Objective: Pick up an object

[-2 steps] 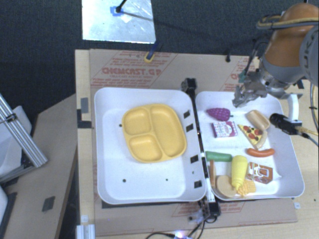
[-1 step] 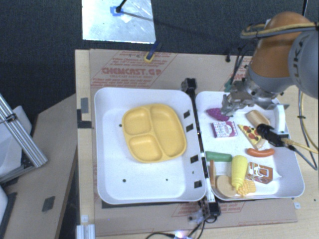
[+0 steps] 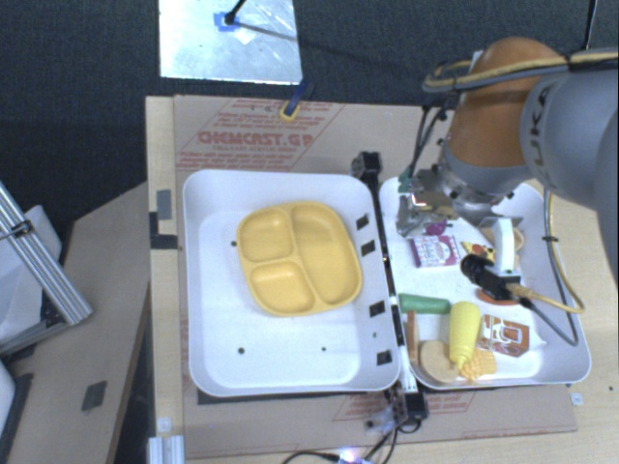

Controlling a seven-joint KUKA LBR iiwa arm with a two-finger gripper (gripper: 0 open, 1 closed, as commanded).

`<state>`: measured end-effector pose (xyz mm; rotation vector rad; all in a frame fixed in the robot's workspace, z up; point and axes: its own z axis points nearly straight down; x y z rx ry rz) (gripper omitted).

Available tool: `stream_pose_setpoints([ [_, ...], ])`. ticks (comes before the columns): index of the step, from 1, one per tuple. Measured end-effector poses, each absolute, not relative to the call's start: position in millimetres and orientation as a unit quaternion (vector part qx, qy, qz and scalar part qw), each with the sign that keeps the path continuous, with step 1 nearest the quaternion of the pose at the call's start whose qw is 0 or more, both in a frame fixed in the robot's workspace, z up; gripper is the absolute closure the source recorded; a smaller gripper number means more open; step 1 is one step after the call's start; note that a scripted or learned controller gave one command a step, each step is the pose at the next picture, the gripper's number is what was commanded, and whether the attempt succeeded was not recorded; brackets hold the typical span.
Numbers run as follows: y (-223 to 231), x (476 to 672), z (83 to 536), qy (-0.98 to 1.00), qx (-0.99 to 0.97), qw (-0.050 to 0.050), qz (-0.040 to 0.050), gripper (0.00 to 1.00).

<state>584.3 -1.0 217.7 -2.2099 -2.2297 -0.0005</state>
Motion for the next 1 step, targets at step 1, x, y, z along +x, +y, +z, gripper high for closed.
stream_pose_setpoints([
  [1, 43.5, 574.4, 221.3, -0.71, -0.704, 0.001, -0.0007, 1.0],
])
